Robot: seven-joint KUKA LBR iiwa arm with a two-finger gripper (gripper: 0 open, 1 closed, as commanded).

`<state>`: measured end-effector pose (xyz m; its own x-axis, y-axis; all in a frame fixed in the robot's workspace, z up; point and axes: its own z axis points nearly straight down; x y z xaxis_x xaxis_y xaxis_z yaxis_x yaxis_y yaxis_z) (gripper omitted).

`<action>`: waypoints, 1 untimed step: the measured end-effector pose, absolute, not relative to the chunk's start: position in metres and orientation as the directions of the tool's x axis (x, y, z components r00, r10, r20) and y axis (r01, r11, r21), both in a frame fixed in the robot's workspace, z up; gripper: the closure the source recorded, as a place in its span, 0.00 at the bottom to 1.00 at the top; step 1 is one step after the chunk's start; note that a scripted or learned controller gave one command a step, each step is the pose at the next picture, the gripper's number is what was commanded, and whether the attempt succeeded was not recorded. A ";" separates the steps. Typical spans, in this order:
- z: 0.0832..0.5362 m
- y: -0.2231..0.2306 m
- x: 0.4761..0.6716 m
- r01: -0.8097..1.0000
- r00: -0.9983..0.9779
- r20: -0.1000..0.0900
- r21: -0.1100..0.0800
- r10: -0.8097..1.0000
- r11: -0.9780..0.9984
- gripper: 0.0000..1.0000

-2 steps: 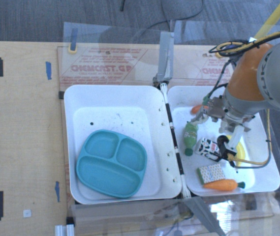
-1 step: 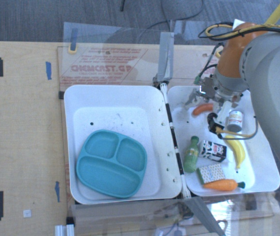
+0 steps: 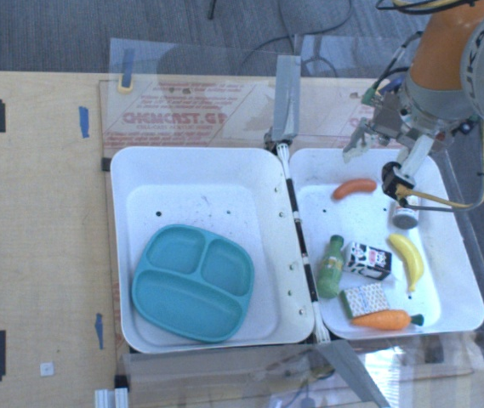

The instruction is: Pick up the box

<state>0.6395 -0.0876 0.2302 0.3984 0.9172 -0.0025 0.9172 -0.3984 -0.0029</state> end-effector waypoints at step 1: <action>0.092 -0.114 0.614 0.931 0.364 -0.001 -0.003 0.931 -0.364 0.00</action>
<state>0.6140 -0.1141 0.0921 0.3644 0.9312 -0.0005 0.9312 -0.3644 -0.0029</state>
